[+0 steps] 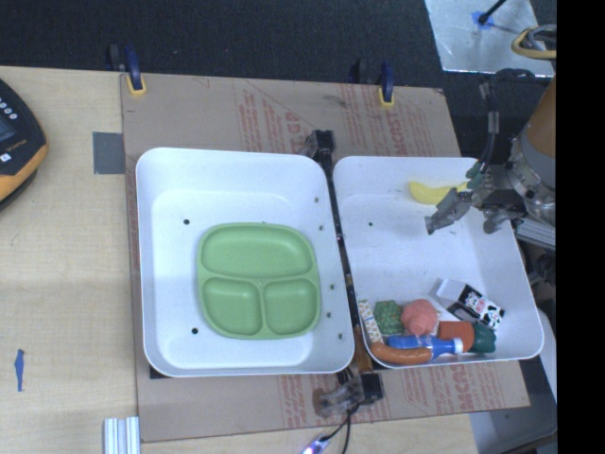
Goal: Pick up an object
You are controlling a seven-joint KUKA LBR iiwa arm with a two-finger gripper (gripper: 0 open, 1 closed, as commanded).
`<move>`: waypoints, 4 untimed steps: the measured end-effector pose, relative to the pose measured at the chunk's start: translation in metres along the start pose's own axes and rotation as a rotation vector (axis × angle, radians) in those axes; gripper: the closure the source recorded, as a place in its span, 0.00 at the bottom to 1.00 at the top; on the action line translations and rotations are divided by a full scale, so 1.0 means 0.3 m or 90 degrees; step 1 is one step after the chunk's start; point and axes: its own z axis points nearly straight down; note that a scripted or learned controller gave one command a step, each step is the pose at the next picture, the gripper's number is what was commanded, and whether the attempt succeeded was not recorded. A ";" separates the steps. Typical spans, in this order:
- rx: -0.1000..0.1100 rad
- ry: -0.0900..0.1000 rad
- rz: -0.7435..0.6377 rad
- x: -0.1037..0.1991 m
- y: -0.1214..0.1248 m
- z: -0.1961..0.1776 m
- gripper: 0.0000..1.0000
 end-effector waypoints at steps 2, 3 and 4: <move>0.004 0.000 0.000 -0.182 0.428 0.633 0.00; 0.002 -0.001 -0.002 -0.184 0.434 0.589 1.00; 0.000 -0.001 -0.001 -0.001 0.437 0.625 1.00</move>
